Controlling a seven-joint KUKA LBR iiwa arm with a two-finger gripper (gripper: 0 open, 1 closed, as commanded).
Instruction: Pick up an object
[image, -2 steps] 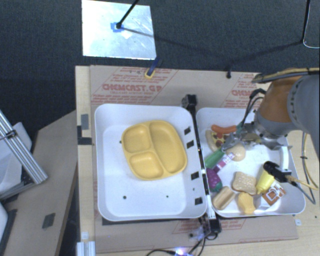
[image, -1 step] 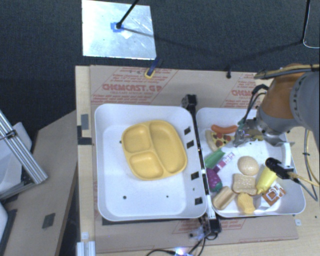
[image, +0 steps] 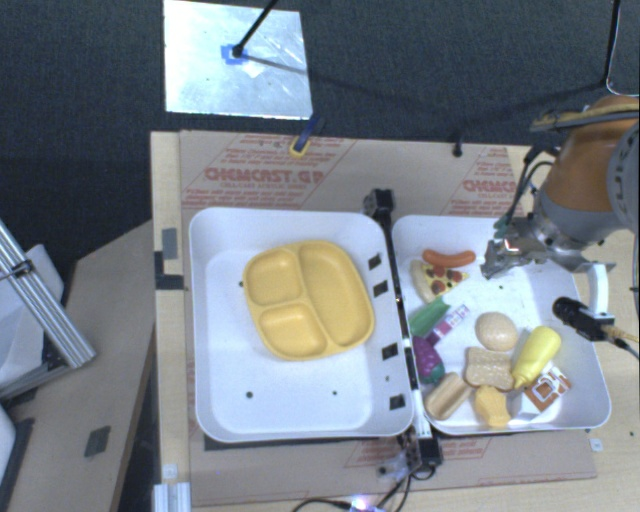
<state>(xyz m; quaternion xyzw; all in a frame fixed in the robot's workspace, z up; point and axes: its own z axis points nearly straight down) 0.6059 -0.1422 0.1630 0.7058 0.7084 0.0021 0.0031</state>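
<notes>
The right bin (image: 570, 290) holds several toy foods. A red hot dog (image: 447, 258) and a pizza slice (image: 434, 283) lie at its far left. A green piece (image: 430, 317) and purple grapes (image: 428, 356) rest along the left wall. A round beige bun (image: 496, 330), a yellow mustard bottle (image: 536, 355), a bread slice (image: 488, 368), a bread roll (image: 447, 395), a yellow cheese block (image: 491, 406) and an orange-and-white carton (image: 548, 390) crowd the near half. My gripper (image: 503, 258) hangs over the bin's far part, just right of the hot dog, with nothing seen in it.
The left bin (image: 225, 380) carries a yellow divided plate (image: 308, 298). A black divider with clips (image: 396, 320) runs between the bins. The arm's orange band (image: 590, 170) and a black fitting (image: 583, 318) overhang the right bin's right side. Bare white floor lies right of the gripper.
</notes>
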